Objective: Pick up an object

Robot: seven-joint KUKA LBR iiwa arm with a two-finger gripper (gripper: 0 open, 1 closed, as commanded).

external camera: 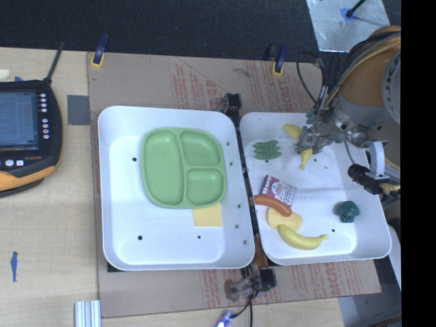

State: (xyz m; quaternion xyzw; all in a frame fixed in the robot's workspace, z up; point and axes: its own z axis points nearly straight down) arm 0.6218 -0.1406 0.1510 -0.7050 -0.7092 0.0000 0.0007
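- Reaching in from the right, the grey arm's two-finger gripper sat low in the right white bin.
- Its fingers pinched a small yellow banana-shaped piece near the bin's far edge.

A black and orange handheld screen box sits at the left on the pale wooden counter. A flat brown cardboard sheet lies under both bins, held by two blue clips
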